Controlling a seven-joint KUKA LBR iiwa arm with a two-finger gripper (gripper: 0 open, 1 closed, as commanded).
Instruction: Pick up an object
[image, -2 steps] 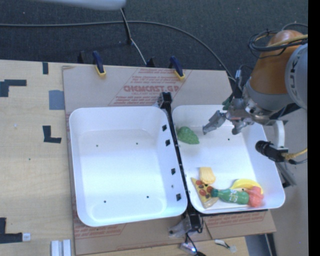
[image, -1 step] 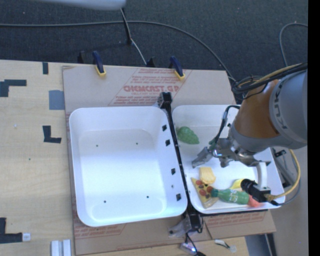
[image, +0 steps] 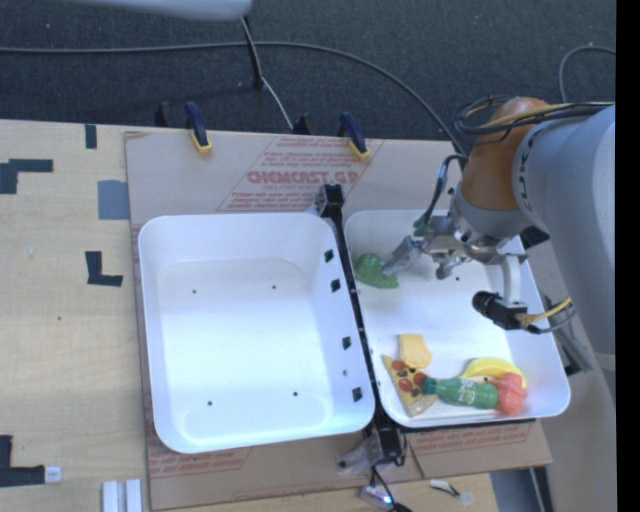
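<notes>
My gripper (image: 421, 262) hangs low over the far part of the right bin (image: 455, 325), open, with nothing between its fingers. One finger (image: 398, 257) reaches close to a small green object (image: 374, 271) lying by the bin's left wall. At the near end of the same bin lie a yellow piece (image: 413, 351), a pizza slice (image: 405, 384), a green bottle (image: 463, 391), a banana (image: 489, 369) and a pink-red item (image: 512, 397).
The left bin (image: 240, 330) sits beside the right one, with a black divider (image: 345, 290) running between them. Two blue clamps (image: 197, 126) (image: 352, 134) hold the cardboard base at the back. The arm's orange band (image: 490, 170) looms over the right bin's far corner.
</notes>
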